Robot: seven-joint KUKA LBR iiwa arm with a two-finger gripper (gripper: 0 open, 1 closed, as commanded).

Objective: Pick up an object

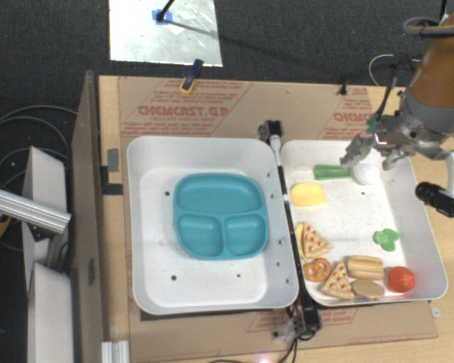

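The right bin point(424, 225) holds toy food. A green stick point(331, 172) and a white rounded piece point(365, 175) lie near its back edge. A yellow piece point(308, 195) sits at the left wall. Further forward are two pizza slices point(314, 242), a pretzel point(316, 268), a bread roll point(365, 265), a red tomato point(400, 279) and a green broccoli point(387, 238). My gripper point(374, 157) hangs just above the white piece at the back of the right bin. It is open, its fingers spread to either side, and nothing is between them.
In the left bin point(147, 203) lies a blue divided plate point(220, 215). A metal divider point(281, 195) separates the bins. The grey arm with its orange band point(439, 74) comes in from the upper right. Cardboard point(212, 108) lies under both bins.
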